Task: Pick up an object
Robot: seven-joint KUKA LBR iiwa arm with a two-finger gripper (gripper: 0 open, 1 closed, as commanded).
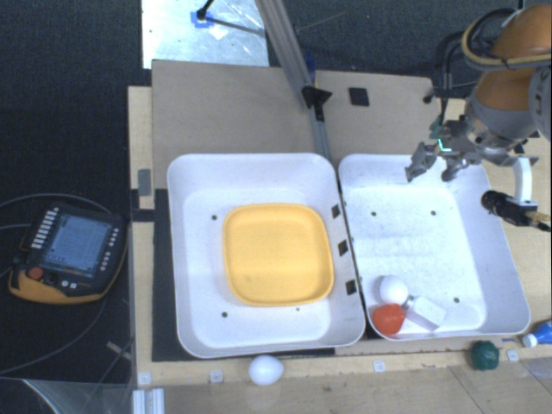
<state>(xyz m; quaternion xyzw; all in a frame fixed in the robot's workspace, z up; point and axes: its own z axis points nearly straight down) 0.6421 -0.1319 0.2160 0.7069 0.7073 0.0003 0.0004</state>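
Two shallow white bins side by side on the bench. In the left bin [194,231], a yellow square plate [278,254], flat and near the middle. Just outside that bin's near edge, on the bench, a white egg-shaped object [266,370]. In the right bin [431,231], a cluster in the near left corner: a white ball [393,290], a red-orange ball [388,318] just below and touching it, and a small white block [424,311] tilted beside both. Rest of that bin's floor bare. Beyond its near right corner, on the bench, a dark green ball [484,354]. Over the far right edge of the right bin, the gripper [437,167], fingers spread apart, nothing between them, well apart from the cluster.
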